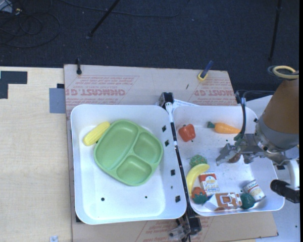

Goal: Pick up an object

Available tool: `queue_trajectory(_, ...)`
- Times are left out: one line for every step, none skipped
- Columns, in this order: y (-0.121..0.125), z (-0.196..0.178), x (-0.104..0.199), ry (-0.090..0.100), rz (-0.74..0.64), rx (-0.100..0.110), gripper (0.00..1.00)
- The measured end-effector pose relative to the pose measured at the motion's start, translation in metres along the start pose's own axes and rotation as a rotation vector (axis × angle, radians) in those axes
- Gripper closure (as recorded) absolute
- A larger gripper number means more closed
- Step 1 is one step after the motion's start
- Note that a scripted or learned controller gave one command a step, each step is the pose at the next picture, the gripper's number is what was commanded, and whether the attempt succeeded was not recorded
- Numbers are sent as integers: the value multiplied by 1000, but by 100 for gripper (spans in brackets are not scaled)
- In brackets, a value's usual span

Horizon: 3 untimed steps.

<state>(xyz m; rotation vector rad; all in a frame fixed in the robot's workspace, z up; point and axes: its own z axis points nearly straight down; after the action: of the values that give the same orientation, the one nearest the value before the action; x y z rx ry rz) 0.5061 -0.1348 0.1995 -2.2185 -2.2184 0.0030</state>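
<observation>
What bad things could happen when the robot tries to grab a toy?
The claw hangs over a bare patch of the right bin, so it might close on nothing. The banana, broccoli and little box lie packed together, so grabbing one could shove the others. The carrot lies near the bin's wall, which may block the claw.
</observation>
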Motion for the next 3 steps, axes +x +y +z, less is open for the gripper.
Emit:
queue_trajectory(63,63,-47,0,2,-1,0)
queue_trajectory(73,111,-59,-1,1,-3,0)
queue_trajectory(73,101,-60,3,4,-1,100)
